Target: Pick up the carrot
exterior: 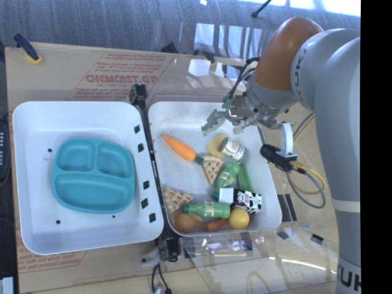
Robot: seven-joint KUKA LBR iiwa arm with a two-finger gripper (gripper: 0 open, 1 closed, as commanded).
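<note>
One carrot [179, 147], orange with a green stem end, is lying on the floor of the right bin [184, 114], in its left half, slanting from upper left down to lower right, with nothing holding it. Touching or nearly touching its stem end, a waffle piece [211, 167] is resting; a second waffle piece [177, 198] is sitting lower, near the bin's left wall. Right of the carrot, a small jar [233, 150] is lying on a yellow wedge [217, 144], above two green bottles [233, 175]. Along the near wall, another green bottle [209, 210], a lemon [239, 218] and a cow-patterned carton [247, 199] are crowding together. Above and right of the carrot, well apart from it, the gripper [229, 122] is hovering over the bin's far right part, fingers spread apart and carrying nothing. Across the divider, the left bin [30, 139] is holding a teal sectioned plate [94, 174].
</note>
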